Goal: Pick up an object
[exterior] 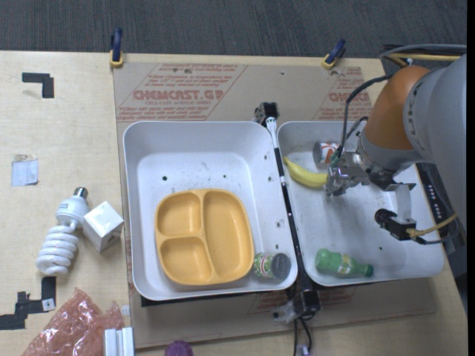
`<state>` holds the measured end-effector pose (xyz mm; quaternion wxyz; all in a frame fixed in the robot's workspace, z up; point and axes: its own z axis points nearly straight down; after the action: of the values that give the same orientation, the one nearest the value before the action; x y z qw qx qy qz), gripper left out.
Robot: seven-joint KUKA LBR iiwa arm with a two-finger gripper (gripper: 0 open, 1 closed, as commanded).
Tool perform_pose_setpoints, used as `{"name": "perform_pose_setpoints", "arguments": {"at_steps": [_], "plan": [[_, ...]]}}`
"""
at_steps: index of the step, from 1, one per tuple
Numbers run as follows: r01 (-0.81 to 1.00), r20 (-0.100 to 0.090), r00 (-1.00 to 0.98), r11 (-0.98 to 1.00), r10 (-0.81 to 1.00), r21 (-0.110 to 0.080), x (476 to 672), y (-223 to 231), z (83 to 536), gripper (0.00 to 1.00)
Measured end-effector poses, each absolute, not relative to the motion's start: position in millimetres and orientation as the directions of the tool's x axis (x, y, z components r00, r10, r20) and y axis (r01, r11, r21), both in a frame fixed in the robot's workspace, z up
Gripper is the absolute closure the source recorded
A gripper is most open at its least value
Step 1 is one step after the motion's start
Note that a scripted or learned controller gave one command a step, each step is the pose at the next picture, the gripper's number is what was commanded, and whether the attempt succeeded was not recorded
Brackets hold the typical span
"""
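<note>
A: How's the light for you?

B: You get even, bright overhead light. The left bin [194, 143] and right bin [326, 232] are near blown out, so you lose their wall detail. Soft shadow sits under the yellow divided plate [204, 236] on its near side, and a faint one under the arm [415, 117] on the right bin's floor.

A: Sharpness?

B: Low resolution, everything slightly soft. You can't read the green bottle [343, 264] label. The gripper [338, 180] is a dark smear, fingers unclear. The dark carpet [223, 10] at the far edge is grainy.

A: Distortion?

B: None you'd notice; bench edges look straight.
</note>
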<state>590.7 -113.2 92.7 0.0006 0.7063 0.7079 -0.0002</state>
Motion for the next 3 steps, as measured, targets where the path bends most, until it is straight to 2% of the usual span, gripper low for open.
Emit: {"name": "perform_pose_setpoints", "arguments": {"at_steps": [1, 2, 3], "plan": [[1.0, 0.0, 0.002, -0.002, 1.0, -0.001, 509.5, -100.8, 92.1, 0.0], [1.0, -0.001, -0.002, 0.002, 1.0, 0.001, 581.9, -116.7, 92.7, 0.0], [1.0, 0.0, 0.001, -0.001, 1.0, 0.0, 518.2, -121.3, 92.2, 0.0]]}}
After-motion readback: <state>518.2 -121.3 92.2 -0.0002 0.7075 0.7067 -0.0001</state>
